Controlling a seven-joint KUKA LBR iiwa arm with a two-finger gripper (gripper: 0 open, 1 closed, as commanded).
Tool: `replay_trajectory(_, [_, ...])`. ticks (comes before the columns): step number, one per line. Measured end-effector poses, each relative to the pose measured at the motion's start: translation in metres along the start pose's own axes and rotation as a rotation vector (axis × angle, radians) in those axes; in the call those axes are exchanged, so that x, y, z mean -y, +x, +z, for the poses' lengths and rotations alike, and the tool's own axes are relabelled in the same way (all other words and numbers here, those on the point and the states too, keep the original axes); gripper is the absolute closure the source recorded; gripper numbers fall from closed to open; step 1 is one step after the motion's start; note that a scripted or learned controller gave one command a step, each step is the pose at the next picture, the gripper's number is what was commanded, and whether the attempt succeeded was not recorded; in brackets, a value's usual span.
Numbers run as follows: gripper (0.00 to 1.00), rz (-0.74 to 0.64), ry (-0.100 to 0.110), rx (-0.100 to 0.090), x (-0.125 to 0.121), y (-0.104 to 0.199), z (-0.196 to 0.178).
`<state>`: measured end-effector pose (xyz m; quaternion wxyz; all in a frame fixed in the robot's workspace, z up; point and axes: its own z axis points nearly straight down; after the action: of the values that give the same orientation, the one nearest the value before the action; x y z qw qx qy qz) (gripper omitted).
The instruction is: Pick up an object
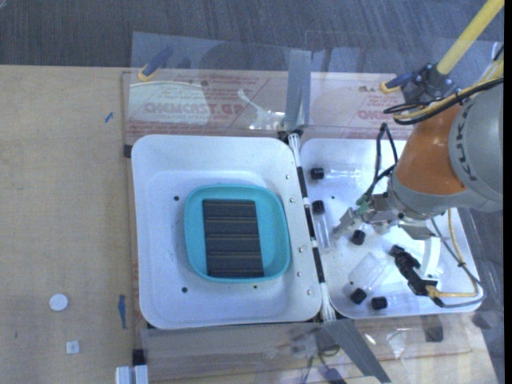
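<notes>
Pincer [358,218] is hanging low in your right bin [460,290] among clear vials [370,272]; can't tell its state. Nothing is showing as gripped; pick looks pending.

The left white bin [160,278] has a teal square dish [276,238] sitting pretty much in its middle, and inside that dish there's a dark ribbed block [232,237]. Behind both bins a clear plastic sheet [200,102] with red lettering lies flat across the wooden bench [60,198]. Down near the bench's left front corner sits a small white disc [58,302].
</notes>
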<state>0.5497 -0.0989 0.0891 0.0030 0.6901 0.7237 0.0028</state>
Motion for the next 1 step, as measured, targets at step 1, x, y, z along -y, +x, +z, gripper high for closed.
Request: replay_trajectory(1, [0.0,0.0,0.0,0.0,0.0,0.0,0.0])
